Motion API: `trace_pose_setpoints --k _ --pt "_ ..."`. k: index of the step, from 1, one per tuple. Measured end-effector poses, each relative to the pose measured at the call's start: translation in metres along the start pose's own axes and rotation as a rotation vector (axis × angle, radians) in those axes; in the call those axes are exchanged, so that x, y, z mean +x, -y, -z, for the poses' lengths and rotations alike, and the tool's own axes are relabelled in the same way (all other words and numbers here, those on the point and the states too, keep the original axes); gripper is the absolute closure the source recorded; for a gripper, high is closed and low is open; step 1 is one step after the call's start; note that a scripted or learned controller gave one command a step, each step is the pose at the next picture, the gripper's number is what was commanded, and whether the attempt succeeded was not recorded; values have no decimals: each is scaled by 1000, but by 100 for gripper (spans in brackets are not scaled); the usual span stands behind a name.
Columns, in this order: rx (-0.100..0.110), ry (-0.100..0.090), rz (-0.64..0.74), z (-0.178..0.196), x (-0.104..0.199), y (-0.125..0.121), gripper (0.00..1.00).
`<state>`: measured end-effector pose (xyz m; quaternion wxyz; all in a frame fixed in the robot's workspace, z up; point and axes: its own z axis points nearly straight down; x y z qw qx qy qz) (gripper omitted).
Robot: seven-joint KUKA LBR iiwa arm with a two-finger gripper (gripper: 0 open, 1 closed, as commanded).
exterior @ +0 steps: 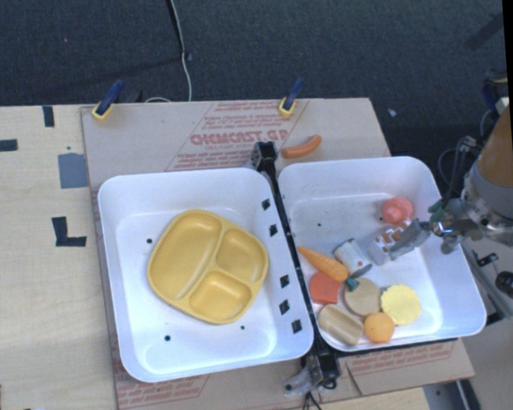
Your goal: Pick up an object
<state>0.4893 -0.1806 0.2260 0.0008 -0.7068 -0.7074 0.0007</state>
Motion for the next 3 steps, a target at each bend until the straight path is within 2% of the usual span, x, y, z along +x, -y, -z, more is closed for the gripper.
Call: trace_pose_setpoints --k 1,2,3 --pt "-27 9 0 -119 50 -50 0" --pt "-9 5 -1 -115 51 -46 100" --pt "-3 -2 6 -38 121 -23 100"
